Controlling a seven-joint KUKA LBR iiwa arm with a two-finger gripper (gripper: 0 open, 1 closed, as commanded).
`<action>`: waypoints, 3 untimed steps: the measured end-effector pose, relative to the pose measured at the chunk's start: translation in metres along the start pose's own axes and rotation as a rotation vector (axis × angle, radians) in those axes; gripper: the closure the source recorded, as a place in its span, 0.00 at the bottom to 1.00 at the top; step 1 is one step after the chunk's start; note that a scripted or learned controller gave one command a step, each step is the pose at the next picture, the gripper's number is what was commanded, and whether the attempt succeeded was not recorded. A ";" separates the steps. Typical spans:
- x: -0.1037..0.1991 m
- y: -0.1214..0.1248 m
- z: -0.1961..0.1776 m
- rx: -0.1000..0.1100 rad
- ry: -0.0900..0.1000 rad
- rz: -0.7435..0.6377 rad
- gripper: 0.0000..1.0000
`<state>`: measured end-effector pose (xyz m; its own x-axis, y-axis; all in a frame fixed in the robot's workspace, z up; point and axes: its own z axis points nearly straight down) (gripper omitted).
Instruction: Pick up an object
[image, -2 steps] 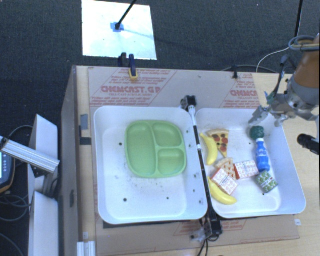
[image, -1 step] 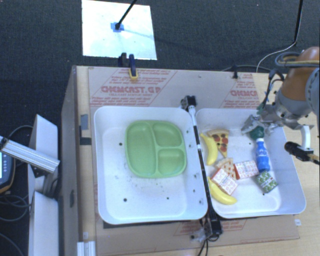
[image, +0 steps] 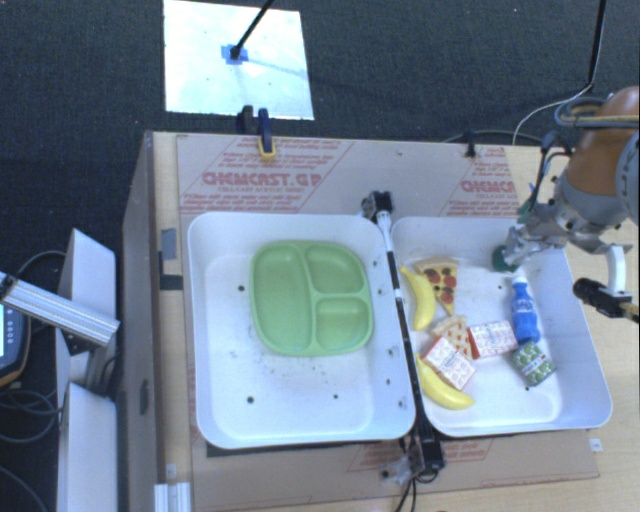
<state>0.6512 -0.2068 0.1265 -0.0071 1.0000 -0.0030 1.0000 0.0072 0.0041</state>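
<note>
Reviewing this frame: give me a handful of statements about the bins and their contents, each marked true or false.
1. The green plate lies in the left bin. True.
2. The blue bottle lies in the left bin. False: it lies in the right bin.
3. Two bananas, and, lie in the right bin. True.
4. The pizza slice rests on the green plate. False: it lies in the right bin, beside the upper banana.
5. The end effector is over the right bin's far edge. True.

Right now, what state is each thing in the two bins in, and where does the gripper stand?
Green divided plate: flat in the left bin, nothing on it.
Pizza slice: flat, right bin.
Upper banana: lying beside the pizza slice.
Lower banana: lying, partly under a carton.
Two cartons: lying flat.
Blue bottle: on its side.
Green can: on its side.
Gripper: over the right bin's far corner.
</note>
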 end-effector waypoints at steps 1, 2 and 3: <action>0.000 0.000 0.000 0.000 0.000 -0.001 0.00; 0.002 0.018 0.042 0.005 0.004 0.001 0.00; 0.001 0.019 0.031 0.000 0.000 -0.002 1.00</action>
<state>0.6703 -0.2057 0.0958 -0.0093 1.0000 -0.0027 0.9999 0.0093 0.0045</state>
